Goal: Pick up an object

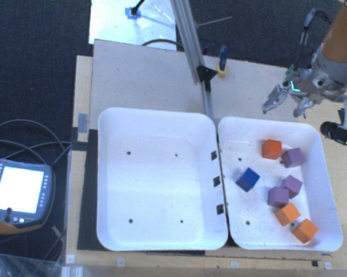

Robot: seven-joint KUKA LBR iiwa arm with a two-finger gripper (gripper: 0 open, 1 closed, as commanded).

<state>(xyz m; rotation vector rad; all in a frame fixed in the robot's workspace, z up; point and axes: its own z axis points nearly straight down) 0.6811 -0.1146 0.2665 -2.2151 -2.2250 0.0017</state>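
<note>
Beige worktop (pixel 154 79) carrying two white bins, claw (pixel 290 105) spread open and holding nothing above right bin (pixel 331 197) with orange, purple, blue cubes (pixel 248 179).

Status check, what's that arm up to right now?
Gripper open, holding nothing, above right bin's far edge. Seven blocks in that bin, nearest the orange block. Nothing in the way.

two bins sit side by side on the bench (pixel 154 79), their inner walls touching. the right bin (pixel 327 178) holds seven blocks: one (pixel 248 179) apart near its left side, two (pixel 272 149) touching toward the back, two (pixel 285 191) touching in the middle, two (pixel 296 223) touching at the front right. a pendant (pixel 14 196) lies left of the bench.
</note>
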